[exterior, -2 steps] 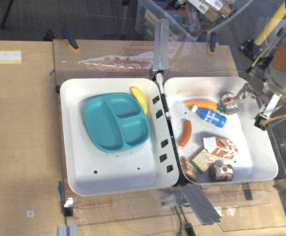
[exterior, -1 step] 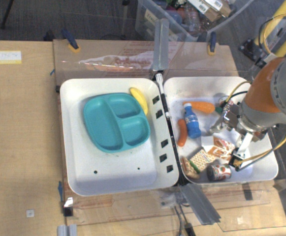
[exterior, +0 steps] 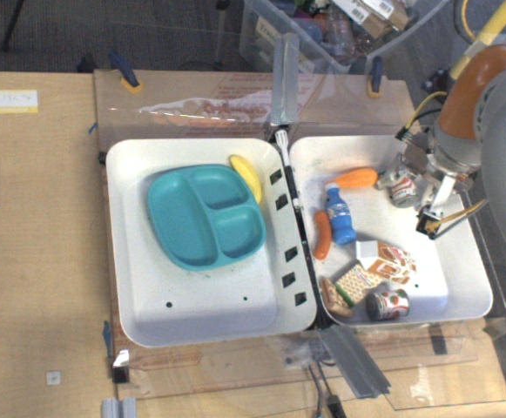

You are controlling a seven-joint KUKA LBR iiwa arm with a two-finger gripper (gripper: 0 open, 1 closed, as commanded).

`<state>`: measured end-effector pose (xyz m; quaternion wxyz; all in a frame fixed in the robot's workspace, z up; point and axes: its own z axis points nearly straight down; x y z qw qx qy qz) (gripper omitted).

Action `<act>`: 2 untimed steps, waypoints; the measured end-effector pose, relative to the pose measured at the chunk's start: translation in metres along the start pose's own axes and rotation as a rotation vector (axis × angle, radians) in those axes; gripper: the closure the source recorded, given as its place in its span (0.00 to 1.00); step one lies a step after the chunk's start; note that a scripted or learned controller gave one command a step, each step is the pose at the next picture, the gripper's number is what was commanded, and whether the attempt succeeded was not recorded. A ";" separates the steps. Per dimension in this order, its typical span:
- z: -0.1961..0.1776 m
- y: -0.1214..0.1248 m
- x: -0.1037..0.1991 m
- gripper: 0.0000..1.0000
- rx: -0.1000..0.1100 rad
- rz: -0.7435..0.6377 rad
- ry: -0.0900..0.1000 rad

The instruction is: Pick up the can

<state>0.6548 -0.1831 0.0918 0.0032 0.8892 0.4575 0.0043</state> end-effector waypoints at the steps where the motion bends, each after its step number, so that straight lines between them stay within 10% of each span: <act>1: -0.013 0.000 0.002 1.00 -0.003 -0.004 0.000; 2: -0.125 -0.035 0.017 1.00 0.008 -0.029 -0.004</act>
